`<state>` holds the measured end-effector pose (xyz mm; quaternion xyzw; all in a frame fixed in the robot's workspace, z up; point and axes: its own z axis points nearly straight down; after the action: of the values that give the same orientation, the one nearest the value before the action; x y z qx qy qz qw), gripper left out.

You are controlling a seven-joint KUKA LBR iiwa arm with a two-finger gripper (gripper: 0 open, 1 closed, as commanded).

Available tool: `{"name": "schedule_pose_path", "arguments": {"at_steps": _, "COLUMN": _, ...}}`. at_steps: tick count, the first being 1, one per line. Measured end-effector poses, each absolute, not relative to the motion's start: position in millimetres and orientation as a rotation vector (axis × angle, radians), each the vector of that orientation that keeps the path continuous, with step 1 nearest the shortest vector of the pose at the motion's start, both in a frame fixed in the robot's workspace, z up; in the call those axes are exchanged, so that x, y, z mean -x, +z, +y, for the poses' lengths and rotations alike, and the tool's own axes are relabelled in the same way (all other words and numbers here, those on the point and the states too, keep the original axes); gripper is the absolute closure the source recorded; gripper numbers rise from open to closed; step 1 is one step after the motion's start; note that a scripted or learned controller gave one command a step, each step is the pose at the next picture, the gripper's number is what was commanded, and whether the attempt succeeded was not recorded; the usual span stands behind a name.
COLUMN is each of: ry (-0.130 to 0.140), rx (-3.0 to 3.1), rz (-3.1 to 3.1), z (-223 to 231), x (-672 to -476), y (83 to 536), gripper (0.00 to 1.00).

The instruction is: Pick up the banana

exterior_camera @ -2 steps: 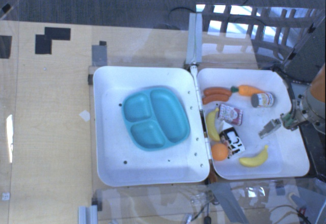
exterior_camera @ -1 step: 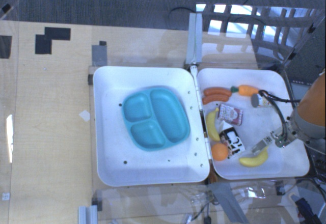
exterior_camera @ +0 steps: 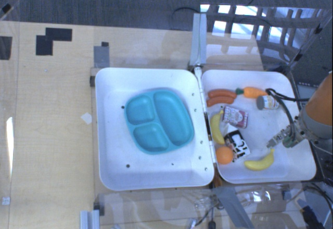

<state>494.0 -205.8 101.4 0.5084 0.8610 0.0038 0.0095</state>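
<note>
The banana [exterior_camera: 260, 161] is lying at about five o'clock in the right bin [exterior_camera: 304, 118], near the front wall. The jaws of the gripper [exterior_camera: 280, 138] are hovering just beyond it at one o'clock — apart or together, I cannot tell. An orange [exterior_camera: 225, 155] is sitting at nine o'clock from the banana; the left bin [exterior_camera: 109, 118] is carrying a blue divided plate [exterior_camera: 158, 121].

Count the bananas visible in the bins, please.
2, both in the right bin: one banana near its front edge, just below the end effector; a second banana along its left wall, above the orange.
</note>
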Motion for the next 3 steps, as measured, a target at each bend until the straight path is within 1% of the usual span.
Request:
{"name": "schedule_pose_path", "arguments": {"at_steps": 1, "ry": 0.004, "rx": -1.900, "rz": 2.481, "z": -188, "x": -490.8, "y": 90, "gripper": 1.00}}
{"name": "schedule_pose_path", "arguments": {"at_steps": 2, "ry": 0.006, "rx": -2.084, "rz": 2.342, "z": -127, "x": -513.2, "y": 174, "gripper": 1.00}}
{"name": "schedule_pose_path", "arguments": {"at_steps": 3, "ry": 0.005, "rx": -2.084, "rz": 2.343, "z": -127, "x": -513.1, "y": 173, "gripper": 0.00}}
